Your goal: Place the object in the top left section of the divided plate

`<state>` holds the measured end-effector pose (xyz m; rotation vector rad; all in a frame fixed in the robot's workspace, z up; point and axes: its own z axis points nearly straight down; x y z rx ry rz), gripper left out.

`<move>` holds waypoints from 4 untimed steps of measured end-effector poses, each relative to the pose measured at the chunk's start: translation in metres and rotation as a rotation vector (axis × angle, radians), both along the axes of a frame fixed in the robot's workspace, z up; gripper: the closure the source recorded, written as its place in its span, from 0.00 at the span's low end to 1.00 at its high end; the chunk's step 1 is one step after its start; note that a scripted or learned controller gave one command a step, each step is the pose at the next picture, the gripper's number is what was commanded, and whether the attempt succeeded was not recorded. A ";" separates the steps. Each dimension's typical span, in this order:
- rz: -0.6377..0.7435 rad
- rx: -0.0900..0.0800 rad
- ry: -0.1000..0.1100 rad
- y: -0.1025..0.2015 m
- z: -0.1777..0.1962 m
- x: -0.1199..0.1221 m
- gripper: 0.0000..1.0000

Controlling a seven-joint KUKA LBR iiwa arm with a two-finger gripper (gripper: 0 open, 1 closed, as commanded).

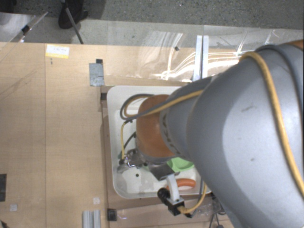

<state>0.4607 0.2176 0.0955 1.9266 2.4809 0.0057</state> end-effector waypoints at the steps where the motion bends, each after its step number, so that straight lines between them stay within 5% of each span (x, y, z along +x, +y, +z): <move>1: -0.005 -0.001 -0.006 -0.002 0.011 0.003 1.00; 4: -0.686 0.013 -0.011 0.013 0.001 0.004 1.00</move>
